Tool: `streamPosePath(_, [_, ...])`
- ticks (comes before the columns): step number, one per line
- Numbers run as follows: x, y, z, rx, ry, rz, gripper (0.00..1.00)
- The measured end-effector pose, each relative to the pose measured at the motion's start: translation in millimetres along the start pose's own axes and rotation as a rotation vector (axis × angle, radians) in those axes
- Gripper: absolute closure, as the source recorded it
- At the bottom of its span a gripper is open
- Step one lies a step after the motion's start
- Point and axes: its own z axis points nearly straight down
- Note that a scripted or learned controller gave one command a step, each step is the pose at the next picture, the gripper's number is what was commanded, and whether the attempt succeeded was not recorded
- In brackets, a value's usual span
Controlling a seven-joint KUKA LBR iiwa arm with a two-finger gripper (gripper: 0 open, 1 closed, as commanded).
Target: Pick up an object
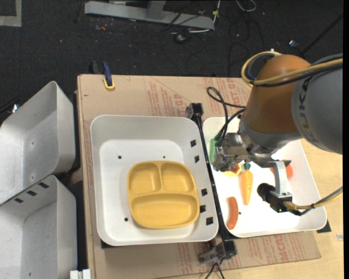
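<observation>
A flat brown cardboard sheet printed with faint red lettering (163, 92) covers the surface, and a small yellow clamp with a dark blue handle (108, 80) grips its far left corner. Beyond and around it lies a dark, speckled black floor (49, 49), strewn with thin black cables (240, 43). A long grey metal bar (147, 13) rests on that floor near the top edge. To the left of the surface stand two spare white plastic tubs (32, 174) (one tilted behind the other). Light falls evenly from above, with soft shadows.
</observation>
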Motion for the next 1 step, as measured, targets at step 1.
streamPosePath(1, [56.3, -6.9, -4.9, -0.001, 0.000, -0.002, 1.00])
